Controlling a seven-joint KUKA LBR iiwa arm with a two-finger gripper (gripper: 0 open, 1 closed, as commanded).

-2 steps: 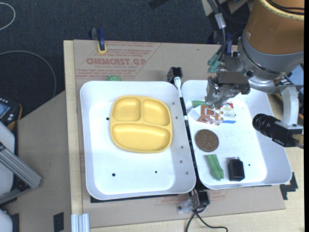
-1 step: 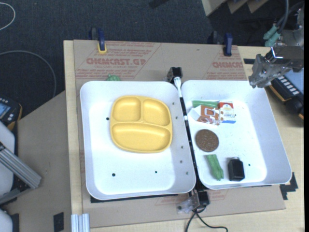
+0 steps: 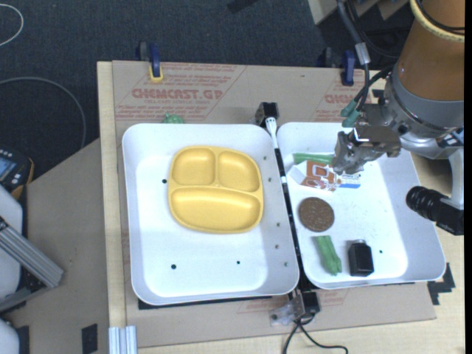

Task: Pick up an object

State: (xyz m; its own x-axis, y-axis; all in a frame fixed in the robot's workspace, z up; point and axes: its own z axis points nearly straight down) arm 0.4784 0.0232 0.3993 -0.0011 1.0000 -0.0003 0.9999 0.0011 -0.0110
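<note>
Since my gripper (image 3: 349,162) hangs low over the small orange-and-white packet (image 3: 318,174), I cannot tell its state, so I should squeeze slowly and lift straight.

A: What does the arm (image 3: 435,57) look like?
B: A broad orange band sits above a rounded grey wrist segment.
A: And lower down?
B: The gripper (image 3: 345,169) is a boxy dull-metal head. Dark cables loop above it, with teal connectors just beside its top.
</note>
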